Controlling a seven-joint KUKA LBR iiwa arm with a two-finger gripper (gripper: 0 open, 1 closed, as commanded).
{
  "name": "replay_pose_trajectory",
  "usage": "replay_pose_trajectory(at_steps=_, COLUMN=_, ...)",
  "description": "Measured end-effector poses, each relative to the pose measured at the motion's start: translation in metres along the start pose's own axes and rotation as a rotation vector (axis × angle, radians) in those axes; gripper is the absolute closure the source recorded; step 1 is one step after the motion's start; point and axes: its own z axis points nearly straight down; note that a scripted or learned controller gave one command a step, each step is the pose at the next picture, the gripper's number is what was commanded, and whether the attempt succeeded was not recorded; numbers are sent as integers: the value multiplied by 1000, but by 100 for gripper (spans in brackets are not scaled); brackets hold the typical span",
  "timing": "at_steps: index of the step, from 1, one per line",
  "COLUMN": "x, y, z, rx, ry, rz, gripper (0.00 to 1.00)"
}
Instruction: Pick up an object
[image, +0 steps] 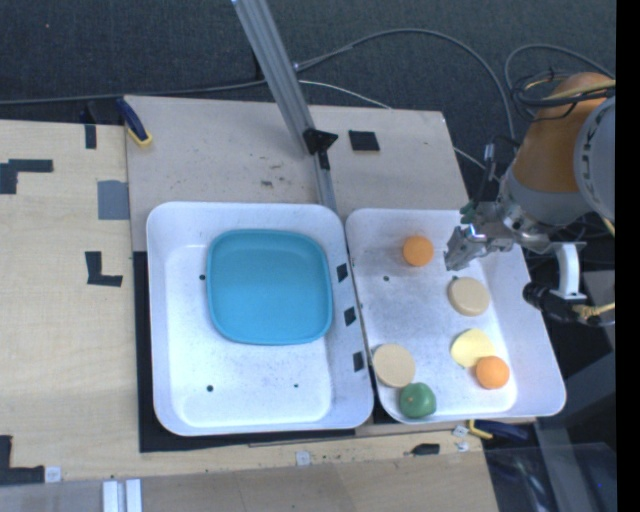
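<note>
just left of the gripper, a small orange ball

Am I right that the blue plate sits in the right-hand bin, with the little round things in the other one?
Not quite. The camera view shows the blue plate in the left-hand bin; the little round things, such as the green ball and the orange ball, lie in the right-hand bin.
</note>
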Motion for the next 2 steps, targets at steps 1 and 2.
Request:
replay_pose_trajectory(at_steps=1, x=-1, y=5, z=-62, rx=-2, ry=0, rz=0, gripper=100)
replay_pose_trajectory(at_steps=2, x=55, y=-17, z=-55, rx=4, ry=1, rz=-3, gripper=100)
